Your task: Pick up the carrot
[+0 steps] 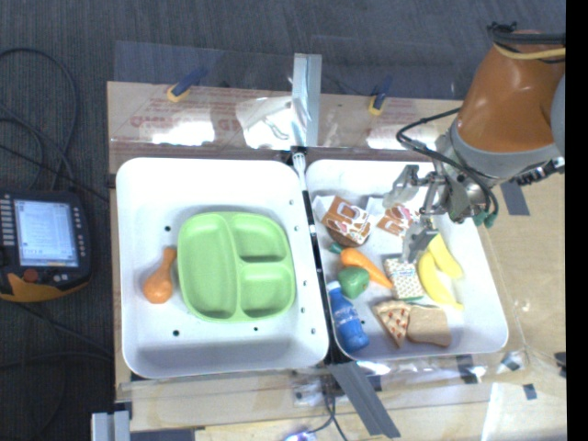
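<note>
The carrot (367, 265) is orange and lies slantwise in the middle of the right bin (491, 324), its thick end toward a green item (354, 282). My gripper (413, 213) hovers above the upper part of that bin, up and to the right of the carrot and apart from it. Its fingers (421, 239) look spread, so it is open, with nothing held between them. A small orange-and-white packet (395, 218) lies beneath it.
The right bin also holds a brown-and-white box (347, 220), a banana (439, 269), a patterned packet (404, 279), a blue bottle (347, 320), a pizza slice (393, 322) and bread (430, 325). The left bin (138, 186) holds a green divided plate (237, 265) and an orange gourd-shaped toy (159, 278).
</note>
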### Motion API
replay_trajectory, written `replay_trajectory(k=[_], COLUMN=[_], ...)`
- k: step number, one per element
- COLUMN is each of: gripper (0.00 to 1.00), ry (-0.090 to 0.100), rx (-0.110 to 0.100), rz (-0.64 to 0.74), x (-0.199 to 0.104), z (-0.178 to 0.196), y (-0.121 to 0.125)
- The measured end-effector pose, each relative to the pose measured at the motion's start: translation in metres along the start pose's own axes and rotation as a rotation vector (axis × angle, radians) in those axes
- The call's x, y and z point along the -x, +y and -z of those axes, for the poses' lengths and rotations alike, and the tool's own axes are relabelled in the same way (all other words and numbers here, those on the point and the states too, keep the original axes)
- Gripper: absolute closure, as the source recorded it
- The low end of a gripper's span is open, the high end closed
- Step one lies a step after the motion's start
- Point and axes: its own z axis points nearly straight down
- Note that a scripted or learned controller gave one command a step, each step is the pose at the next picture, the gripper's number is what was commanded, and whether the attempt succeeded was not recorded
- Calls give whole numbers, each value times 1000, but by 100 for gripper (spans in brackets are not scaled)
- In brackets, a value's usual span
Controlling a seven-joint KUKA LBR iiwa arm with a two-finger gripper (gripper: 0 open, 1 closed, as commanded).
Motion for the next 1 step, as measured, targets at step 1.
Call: replay_trajectory(k=[1], gripper=[0], ry=[5], rx=[2], rz=[88], x=[-21], z=[-59], y=[30])
